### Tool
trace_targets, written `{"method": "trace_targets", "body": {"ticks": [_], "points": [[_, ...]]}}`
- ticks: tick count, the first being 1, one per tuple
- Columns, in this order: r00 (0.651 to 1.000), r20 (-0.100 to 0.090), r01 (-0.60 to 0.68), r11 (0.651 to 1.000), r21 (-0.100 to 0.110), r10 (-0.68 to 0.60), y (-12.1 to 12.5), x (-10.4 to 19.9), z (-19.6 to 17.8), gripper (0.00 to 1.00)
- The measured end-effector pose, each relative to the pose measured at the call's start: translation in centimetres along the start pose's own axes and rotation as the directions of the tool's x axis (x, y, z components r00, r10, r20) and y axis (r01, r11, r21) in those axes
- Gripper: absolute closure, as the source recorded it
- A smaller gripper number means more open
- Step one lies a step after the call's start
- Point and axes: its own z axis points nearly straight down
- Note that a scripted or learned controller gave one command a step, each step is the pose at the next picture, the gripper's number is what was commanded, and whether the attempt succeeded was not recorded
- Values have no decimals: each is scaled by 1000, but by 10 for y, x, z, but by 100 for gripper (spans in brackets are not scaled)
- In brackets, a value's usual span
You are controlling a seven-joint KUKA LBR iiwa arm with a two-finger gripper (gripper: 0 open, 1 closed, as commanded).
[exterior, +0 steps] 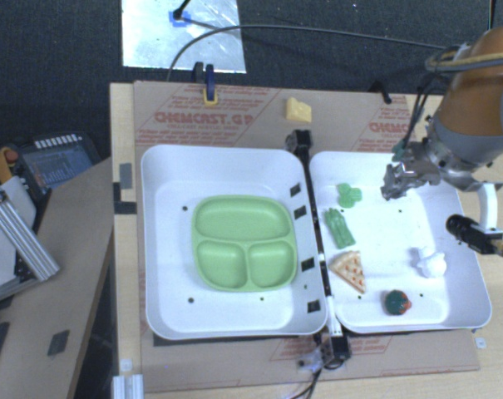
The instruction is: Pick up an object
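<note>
A grey and orange robot arm (475, 98) reaches over the right white bin (463, 306), its gripper (395, 185) hovering near the bin's back; whether it is apart or together cannot be told. Below it lie a green piece (348, 195), a green vegetable (340, 228), a pizza slice (349, 270), a white object (431, 263) and a round green-red toy (397, 302). The left bin (164, 173) holds a green divided plate (243, 243).

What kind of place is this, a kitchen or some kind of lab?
Probably a robotics lab: a robot arm reaches over two white bins, toy food such as a pizza slice lies inside, and cables cross the bench.
</note>
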Motion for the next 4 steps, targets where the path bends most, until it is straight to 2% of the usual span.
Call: {"method": "trace_targets", "body": {"ticks": [1, 3, 4], "points": [[1000, -1, 0, 1000, 0, 0, 3, 55, 9, 100], [1000, 0, 1, 1000, 0, -1, 27, 159, 28, 100], [1000, -1, 0, 1000, -2, 0, 43, 202, 24, 100]]}}
